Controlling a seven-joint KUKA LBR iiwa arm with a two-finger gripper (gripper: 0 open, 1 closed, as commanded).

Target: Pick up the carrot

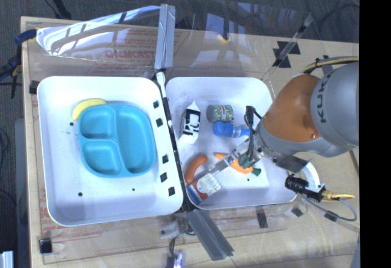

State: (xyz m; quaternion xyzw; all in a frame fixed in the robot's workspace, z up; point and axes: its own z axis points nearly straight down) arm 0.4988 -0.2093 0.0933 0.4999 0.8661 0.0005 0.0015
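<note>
1. Reaching in from the right of the frame, the grey arm (339,108) with its orange band leans over the right bin (241,91). Its pincer (243,157) sits low in the lower right part of that bin.
2. The carrot (241,166), orange with a green end, lies on the bin floor right at the pincer, touching it or very nearly so. The wrist above hides part of it.
3. Whether the pincer is spread, pressed together or pinching the carrot cannot be told from this slanted view.
4. A slim silvery thing (219,166) lies slantwise just left of the carrot. It is too small to tell what it is.
5. Further left, a curved orange-red item (194,169) lies near the bin's left wall. A small printed packet (209,185) lies just below it, towards the bin's lower edge.
6. In the upper middle of the right bin a green-grey can (220,113) lies on its side, with a blue bottle-like thing (226,130) just below it. A black-and-white item (192,121) lies to their left.
7. The left bin (61,163) holds a blue divided plate (116,141) with three compartments. A yellow thing (88,105) peeks out at the plate's upper left edge.
8. Both bins stand side by side on a pale wooden surface (342,230), touching along their shared middle wall.
</note>
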